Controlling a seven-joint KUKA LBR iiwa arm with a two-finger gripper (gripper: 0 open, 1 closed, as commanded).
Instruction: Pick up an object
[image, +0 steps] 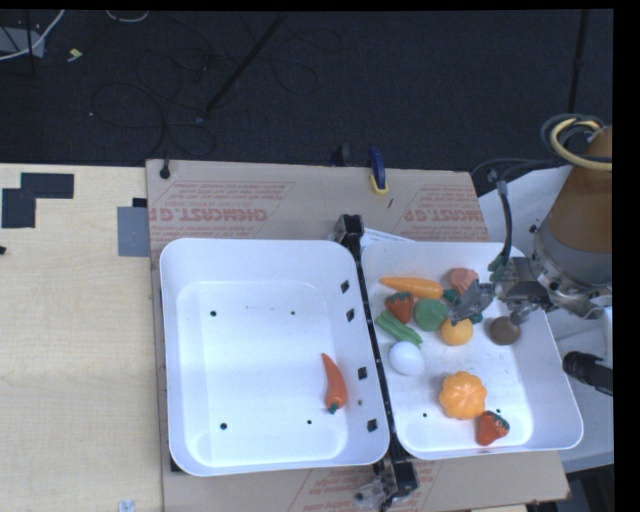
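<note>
My gripper reaches in from the right and hangs low over the right bin. It sits just above a small orange ball, between a pink piece and a brown round piece. Close on its left are a green ball, a red fruit and an orange carrot. The gripper body hides part of the orange ball and the pink piece. I cannot see any object lifted clear of the bin.
Also in the right bin: a white egg, a green pod, an orange pumpkin and a strawberry. The left bin holds one red-orange pepper. A black divider clamp runs between the bins.
</note>
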